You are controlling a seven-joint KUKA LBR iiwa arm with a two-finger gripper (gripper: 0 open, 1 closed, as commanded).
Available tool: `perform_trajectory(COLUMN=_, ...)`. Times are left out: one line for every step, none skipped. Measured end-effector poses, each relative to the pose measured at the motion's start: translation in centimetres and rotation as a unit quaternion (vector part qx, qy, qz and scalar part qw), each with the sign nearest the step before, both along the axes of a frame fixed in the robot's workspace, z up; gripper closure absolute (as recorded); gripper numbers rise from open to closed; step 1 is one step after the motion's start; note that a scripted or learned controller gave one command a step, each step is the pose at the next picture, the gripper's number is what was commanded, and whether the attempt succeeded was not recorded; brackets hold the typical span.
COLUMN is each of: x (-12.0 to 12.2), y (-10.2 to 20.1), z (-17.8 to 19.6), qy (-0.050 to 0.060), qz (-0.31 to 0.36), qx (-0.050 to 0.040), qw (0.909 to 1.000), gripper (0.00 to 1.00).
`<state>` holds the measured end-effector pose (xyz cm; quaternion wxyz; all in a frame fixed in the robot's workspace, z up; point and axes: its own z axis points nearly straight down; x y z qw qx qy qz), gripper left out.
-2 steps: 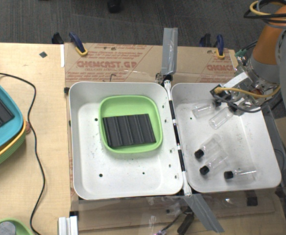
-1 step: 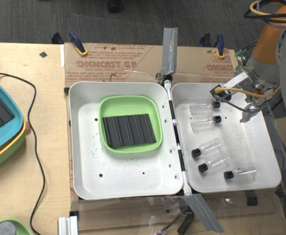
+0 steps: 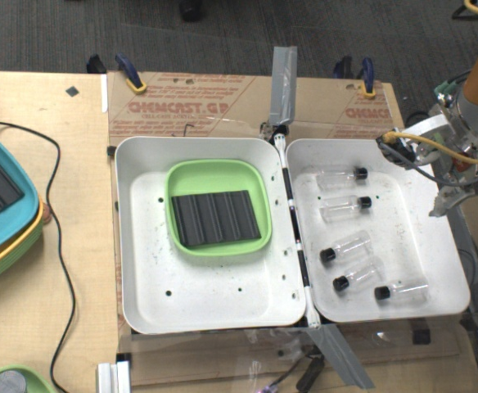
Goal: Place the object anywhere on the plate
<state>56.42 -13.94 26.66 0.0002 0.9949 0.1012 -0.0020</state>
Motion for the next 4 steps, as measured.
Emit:
perform_trajectory(x=-3.2, y=6.5, z=1.3, qy=0.001, qz=0.0, qx=0.0004, qw=1.0, gripper=0.0)
perform_trajectory(x=-4.4, y=7.3, z=0.3, qy=0.001, qz=-0.003, qx=0.0001, qw=1.0, gripper=0.0)
perform_trajectory(x=-6.7, y=12.2, z=0.8, qy=0.0, qz=-0.003, qx=-0.0001, qw=1.0, gripper=0.0)
perform_trajectory(x=-8.7, y=16.0, z=0.4, qy=0.0, qz=0.0, qx=-0.0003, qw=1.0, gripper=0.0)
